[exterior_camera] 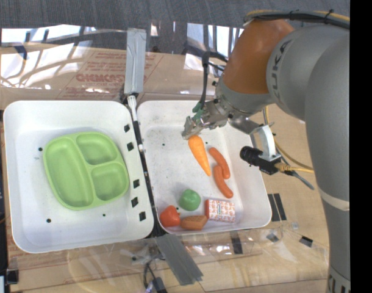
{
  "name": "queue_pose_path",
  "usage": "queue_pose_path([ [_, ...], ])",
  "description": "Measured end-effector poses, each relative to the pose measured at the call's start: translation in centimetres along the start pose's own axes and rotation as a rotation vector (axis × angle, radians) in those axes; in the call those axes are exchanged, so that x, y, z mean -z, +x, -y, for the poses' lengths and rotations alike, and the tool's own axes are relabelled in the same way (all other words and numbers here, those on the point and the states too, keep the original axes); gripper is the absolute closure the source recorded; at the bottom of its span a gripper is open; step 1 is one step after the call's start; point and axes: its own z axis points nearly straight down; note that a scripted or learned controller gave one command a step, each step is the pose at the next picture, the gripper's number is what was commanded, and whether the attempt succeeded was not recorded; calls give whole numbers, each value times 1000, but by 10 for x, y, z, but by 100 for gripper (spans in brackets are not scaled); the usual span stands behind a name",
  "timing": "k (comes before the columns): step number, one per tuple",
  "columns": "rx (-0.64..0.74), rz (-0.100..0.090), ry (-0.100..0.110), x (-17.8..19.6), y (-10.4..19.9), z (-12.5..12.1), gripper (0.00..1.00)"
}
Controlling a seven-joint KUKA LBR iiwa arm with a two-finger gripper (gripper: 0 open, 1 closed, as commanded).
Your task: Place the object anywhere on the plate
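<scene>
The green three-compartment plate (pixel 85 170) lies in the left bin. An orange carrot (pixel 200 155) is in the right bin, slanting down to the right. Its thick end sits right under my gripper (pixel 192 129), which reaches in from the upper right at the bin's upper middle. The view does not show whether the carrot is gripped or only touched. The gripper is well to the right of the plate, across the wall between the bins.
Two orange-red sausage-shaped pieces (pixel 221 170) lie just right of the carrot. Along the right bin's front edge are a green ball (pixel 189 199), a red tomato (pixel 169 216), a brown piece (pixel 194 223) and a small printed box (pixel 220 210). The divider (pixel 139 157) separates the bins.
</scene>
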Motion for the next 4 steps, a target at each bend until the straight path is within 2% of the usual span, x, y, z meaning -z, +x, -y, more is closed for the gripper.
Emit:
queue_pose_path([
  [1,4,0,1,10,0,0,100],
  [2,26,-1,4,2,112,-7,100],
  [3,331,-1,4,-21,188,-12,100],
  [4,330,-1,4,-21,187,-12,0],
])
